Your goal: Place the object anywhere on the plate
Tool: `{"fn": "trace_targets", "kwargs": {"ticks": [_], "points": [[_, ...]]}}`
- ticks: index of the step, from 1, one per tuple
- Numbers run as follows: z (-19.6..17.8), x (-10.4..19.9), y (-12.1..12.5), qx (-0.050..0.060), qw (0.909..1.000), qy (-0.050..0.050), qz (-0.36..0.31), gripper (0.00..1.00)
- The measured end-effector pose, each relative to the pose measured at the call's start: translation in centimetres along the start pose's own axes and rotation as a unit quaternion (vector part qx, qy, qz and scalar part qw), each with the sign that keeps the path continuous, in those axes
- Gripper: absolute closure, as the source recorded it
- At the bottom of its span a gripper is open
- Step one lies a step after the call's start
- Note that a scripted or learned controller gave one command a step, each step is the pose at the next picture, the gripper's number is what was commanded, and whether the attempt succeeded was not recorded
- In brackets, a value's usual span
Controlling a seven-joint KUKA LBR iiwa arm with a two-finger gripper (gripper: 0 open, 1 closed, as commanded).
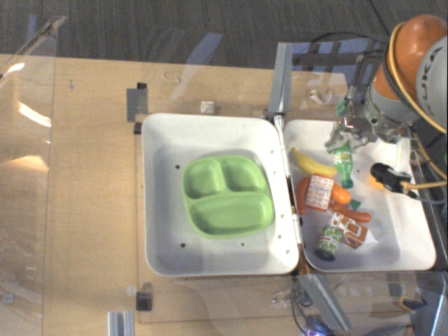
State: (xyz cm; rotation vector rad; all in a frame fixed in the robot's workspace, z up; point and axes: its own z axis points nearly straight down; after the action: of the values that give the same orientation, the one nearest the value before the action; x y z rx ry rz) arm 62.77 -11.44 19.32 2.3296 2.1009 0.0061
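Claw sits over the right bin, apparently pinching the neck of the green bottle, so it should lift straight up clear of the banana, cross the divider, and release over the green compartment plate.

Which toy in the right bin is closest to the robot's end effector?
The green bottle, right under the end effector. The banana and can lie farther off.

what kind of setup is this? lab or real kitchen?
Likely a robot lab test bench, not a kitchen: two white bins side by side on a wooden bench, a green plate in the left one, toy food like a banana in the right, the gripper above it.
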Motion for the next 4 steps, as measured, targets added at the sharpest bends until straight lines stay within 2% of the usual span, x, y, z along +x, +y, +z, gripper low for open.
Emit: {"fn": "trace_targets", "kwargs": {"ticks": [1,2,3,4], "points": [[0.8,8.2,-3.3,0.001,1.0000,0.000,-0.009,1.00],[0.8,14.9,-6.8,0.002,0.9993,0.001,0.037,1.00],[0.8,14.8,-6.8,0.002,0.9993,0.001,0.037,0.00],[-0.3,15.0,-6.6,0.000,0.9994,0.002,0.035,1.00]]}}
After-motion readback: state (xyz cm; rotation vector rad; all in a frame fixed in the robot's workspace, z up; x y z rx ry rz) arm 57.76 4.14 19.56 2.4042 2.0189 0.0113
